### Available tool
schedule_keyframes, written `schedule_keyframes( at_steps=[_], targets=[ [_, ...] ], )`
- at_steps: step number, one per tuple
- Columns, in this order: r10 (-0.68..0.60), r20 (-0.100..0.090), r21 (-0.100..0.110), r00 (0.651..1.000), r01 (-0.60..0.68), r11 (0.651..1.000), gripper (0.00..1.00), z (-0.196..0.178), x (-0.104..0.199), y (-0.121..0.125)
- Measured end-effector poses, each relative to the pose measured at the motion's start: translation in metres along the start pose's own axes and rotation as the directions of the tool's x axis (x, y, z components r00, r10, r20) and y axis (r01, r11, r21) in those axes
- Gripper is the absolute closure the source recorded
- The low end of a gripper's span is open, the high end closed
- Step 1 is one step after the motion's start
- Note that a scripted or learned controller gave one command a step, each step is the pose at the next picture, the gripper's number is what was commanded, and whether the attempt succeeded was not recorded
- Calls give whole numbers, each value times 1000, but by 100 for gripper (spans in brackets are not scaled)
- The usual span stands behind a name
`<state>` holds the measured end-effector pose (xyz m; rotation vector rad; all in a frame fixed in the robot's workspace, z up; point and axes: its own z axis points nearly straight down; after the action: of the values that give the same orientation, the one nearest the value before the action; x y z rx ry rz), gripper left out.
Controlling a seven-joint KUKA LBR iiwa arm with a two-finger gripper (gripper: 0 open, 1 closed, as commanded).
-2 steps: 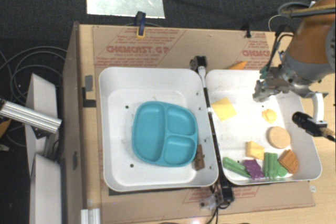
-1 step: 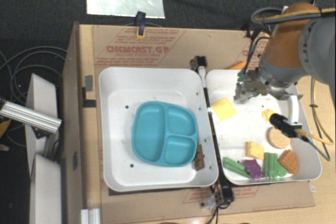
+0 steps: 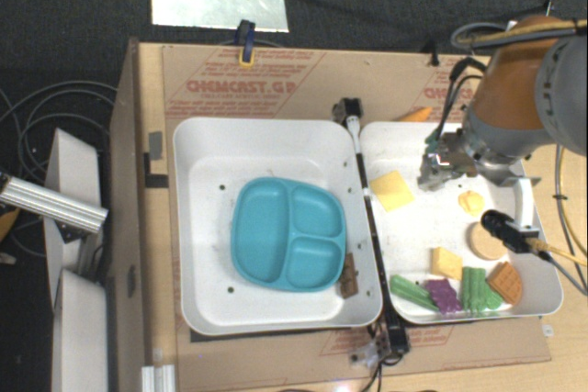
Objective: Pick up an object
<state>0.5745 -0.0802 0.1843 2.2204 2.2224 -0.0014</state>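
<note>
My gripper [image 3: 432,176] hangs low over the upper middle of the right bin [image 3: 404,135], at the end of the grey and orange arm coming in from the right. A yellow cheese-like square [image 3: 392,191] lies just left of it, apart from it. A small yellow piece [image 3: 471,201] lies just to its right. Along the bin's front lie a green bean pod [image 3: 411,291], a purple piece [image 3: 444,296], a green block [image 3: 474,287], an orange waffle-like piece [image 3: 505,282], a pale yellow cracker [image 3: 447,263] and a tan round cookie [image 3: 485,241].
The left bin [image 3: 197,151] holds a blue divided plate [image 3: 288,234]. A small brown piece [image 3: 349,275] lies by the divider between the bins. An orange carrot-like piece [image 3: 415,115] sits on the cardboard behind the right bin. Cables hang near the arm.
</note>
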Motion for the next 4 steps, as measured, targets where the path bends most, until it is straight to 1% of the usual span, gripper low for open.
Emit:
schedule_keyframes(
  at_steps=[1,2,3,4],
  targets=[
    [-7,-1,-2,1000,7,1000,100,0,34,7],
    [1,0,-1,1000,-1,1000,100,0,-3,-11],
    [1,1,-4,1000,-1,1000,100,-19,-46,-3],
    [-7,-1,-4,1000,7,1000,100,-13,24,27]
  ],
)
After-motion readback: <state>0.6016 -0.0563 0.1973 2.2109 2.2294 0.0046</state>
